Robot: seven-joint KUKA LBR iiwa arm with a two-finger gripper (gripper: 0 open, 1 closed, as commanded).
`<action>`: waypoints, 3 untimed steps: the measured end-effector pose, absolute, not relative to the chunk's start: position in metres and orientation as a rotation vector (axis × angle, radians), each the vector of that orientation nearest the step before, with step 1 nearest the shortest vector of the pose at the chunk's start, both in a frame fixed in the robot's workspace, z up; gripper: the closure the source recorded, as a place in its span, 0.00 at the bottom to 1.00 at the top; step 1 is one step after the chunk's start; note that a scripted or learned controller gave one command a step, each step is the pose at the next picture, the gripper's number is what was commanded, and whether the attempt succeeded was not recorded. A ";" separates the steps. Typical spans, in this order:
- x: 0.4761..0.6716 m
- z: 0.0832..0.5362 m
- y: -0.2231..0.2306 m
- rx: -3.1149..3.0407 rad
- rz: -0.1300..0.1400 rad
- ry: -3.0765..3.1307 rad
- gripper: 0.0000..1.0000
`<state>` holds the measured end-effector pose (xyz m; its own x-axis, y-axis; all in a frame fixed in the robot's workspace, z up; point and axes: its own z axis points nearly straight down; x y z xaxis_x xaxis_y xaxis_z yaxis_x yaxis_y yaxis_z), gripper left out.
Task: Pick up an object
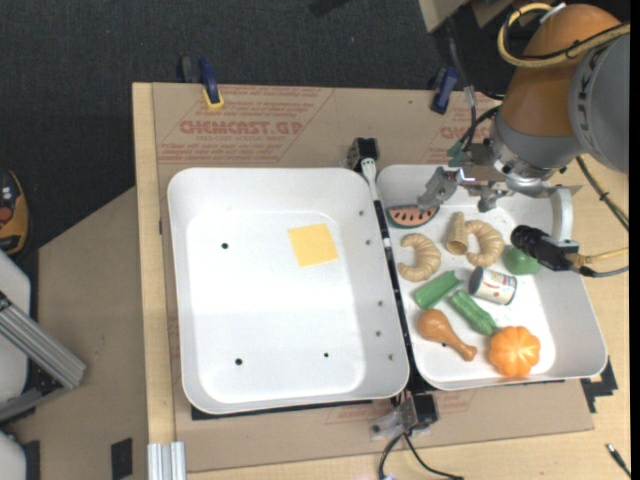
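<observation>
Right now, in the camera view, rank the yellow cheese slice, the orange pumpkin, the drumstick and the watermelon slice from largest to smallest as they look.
1. Orange pumpkin and yellow cheese slice: too alike to rank.
2. Drumstick.
3. Watermelon slice, partly hidden under the gripper, so its rank is unsure.

A big brown cardboard sheet [300, 118] with red letters lay under 2 shallow white plastic bins. The left bin [190, 298] and the right bin [585, 338] sat side by side, touching. 2 blue clamps [207, 76] [444, 88] held the sheet's far edge. Dark grey carpet [90, 28] covered the floor around it.
</observation>
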<state>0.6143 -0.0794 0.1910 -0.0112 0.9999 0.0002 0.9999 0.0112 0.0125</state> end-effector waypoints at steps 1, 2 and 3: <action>0.629 0.079 -0.102 2.226 -0.006 2.223 0.00; 0.630 0.096 -0.101 2.219 0.001 2.220 1.00; 0.653 0.192 -0.043 2.209 0.013 2.223 1.00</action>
